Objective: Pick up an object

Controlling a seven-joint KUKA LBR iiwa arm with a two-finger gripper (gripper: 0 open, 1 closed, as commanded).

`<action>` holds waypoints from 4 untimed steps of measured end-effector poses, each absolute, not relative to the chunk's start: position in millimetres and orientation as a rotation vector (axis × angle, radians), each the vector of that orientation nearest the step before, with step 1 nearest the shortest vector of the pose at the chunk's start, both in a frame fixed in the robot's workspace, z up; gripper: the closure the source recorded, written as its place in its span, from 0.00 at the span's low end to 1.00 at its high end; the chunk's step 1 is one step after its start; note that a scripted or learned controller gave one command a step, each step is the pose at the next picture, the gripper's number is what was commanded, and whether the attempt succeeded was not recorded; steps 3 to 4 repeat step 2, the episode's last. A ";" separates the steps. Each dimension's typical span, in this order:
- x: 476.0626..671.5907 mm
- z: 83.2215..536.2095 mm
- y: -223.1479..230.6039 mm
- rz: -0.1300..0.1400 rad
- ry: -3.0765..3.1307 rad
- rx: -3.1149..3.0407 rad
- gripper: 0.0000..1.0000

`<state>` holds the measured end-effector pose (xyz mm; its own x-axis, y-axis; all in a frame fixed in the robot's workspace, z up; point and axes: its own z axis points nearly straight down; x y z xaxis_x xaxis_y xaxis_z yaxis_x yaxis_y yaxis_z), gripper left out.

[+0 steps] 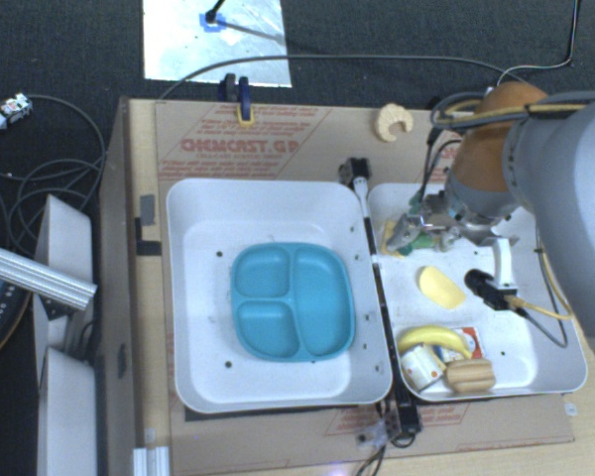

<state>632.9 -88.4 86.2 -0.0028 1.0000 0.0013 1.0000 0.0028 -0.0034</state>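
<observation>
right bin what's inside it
A yellow rounded piece, a banana, a small white tub and a brown bread roll lie in the right bin. The gripper sits at its far corner beside something green. The arm hides the rest of that end.

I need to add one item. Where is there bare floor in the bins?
Left bin: bare floor all round the blue divided plate. Right bin: crowded, banana at its near edge, gripper at its far left.
</observation>
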 end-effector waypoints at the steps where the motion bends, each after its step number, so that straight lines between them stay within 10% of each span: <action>1: 655.4 89.3 -102.3 0.045 -2.188 -2.190 0.00; 2: 654.1 98.2 -102.6 0.052 -2.188 -2.182 1.00; 4: 654.1 98.2 -102.6 0.052 -2.188 -2.182 1.00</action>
